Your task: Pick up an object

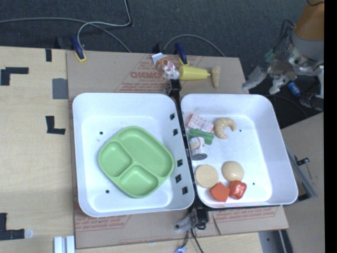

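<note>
Cardboard bench (pixel 105 73), dark carpet (pixel 210 9) behind. The gripper (pixel 267 79) hangs beyond the right bin (pixel 263 109), fingers spread wide, holding nothing.

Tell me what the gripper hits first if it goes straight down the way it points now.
Probably the bench beside the right bin's far right corner, not a toy. The gripper hangs just outside that rim, pointing roughly down; depth is unclear, so it might clip the rim.

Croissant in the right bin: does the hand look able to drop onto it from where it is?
Probably yes. The croissant lies uncovered, apart from the packet, and the hand hangs beyond the bin's far rim.
</note>
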Tool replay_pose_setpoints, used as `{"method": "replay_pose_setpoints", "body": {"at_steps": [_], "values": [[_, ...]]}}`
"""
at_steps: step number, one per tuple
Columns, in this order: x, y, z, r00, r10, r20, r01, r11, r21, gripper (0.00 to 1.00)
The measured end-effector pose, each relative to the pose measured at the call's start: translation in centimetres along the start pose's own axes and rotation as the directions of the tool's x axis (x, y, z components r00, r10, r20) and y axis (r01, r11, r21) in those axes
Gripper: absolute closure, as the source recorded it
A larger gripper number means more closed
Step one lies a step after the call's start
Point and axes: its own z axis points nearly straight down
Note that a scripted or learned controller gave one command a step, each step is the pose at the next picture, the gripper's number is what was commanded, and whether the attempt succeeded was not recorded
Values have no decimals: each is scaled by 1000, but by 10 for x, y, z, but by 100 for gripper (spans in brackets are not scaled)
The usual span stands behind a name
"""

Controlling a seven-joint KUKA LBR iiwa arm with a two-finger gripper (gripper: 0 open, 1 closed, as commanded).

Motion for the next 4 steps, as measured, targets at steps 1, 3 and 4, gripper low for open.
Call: {"method": "replay_pose_setpoints", "body": {"at_steps": [1,3,4], "values": [[27,-63,95,1000,1,-1,-1,1000,3,0],[62,-12,169,1000,-1,6,1,1000,-12,100],[137,-56,87,1000,-2,-1,2,1000,-1,100]]}}
